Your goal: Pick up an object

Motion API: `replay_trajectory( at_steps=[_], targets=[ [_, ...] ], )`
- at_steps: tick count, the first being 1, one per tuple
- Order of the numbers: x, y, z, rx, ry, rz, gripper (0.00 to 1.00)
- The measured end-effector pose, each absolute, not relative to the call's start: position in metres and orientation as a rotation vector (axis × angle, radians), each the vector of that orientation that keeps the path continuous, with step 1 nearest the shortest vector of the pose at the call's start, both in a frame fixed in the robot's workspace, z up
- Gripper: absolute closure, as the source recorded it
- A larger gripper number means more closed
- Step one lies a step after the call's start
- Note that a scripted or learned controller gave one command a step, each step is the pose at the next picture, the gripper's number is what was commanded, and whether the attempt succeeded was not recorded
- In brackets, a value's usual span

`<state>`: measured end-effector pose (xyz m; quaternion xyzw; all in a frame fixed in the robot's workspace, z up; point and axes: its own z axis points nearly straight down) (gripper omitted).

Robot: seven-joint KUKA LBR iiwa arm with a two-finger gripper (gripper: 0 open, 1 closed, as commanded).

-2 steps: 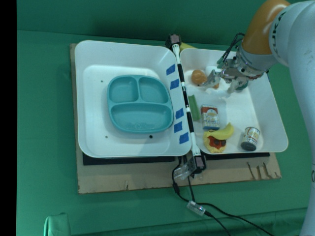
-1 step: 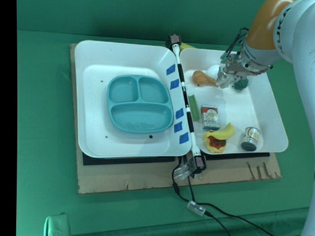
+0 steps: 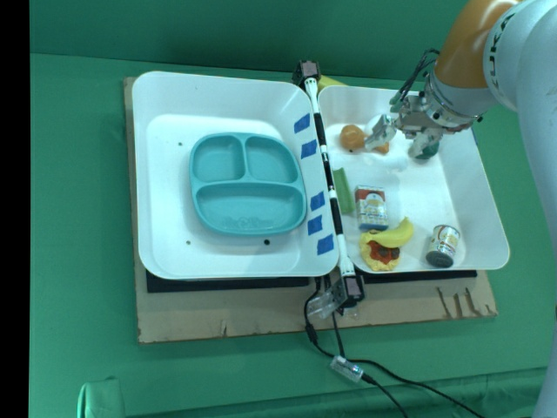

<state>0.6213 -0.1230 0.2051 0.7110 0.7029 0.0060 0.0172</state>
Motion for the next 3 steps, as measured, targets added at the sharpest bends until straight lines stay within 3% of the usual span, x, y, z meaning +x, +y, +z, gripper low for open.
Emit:
replay_trajectory(
  at_steps=[1,3],
  targets=[
    [0.597,-0.111,0.188,2.215,2.197,0.009,0.00],
    [0.483,-0.114,0.189,2.208,2.191,0.024,0.00]
  ],
)
